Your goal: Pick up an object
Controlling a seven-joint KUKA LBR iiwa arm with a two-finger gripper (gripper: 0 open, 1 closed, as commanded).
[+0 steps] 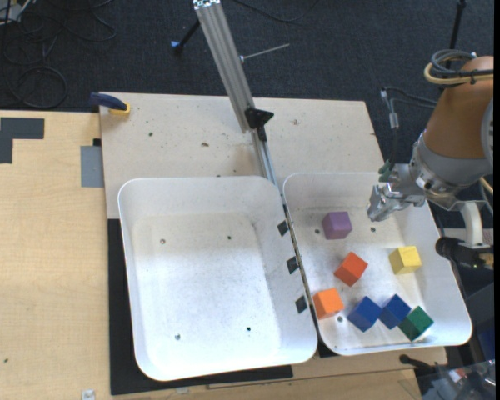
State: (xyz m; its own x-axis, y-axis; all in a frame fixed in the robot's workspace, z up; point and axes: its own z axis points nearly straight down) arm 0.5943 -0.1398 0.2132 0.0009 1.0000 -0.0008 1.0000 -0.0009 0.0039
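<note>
The right bin (pixel 450 307) holds several small blocks. A purple block (pixel 337 224) lies toward its back, a red-orange one (pixel 351 268) in the middle, a yellow one (pixel 405 259) to the right. Along the front sit an orange block (pixel 327 303), two blue blocks (pixel 364 313) (pixel 394 310) and a green one (pixel 417 322). My gripper (pixel 382 203) hangs over the back right part of this bin, right of the purple block and apart from it. Nothing shows between its tips.
The left bin (pixel 150 223) stands beside the right one, with black clips (pixel 292 264) on the shared rim. A slanted aluminium post (pixel 230 65) rises behind the bins. A blue-yellow clamp (pixel 110 102) sits at the board's back left corner.
</note>
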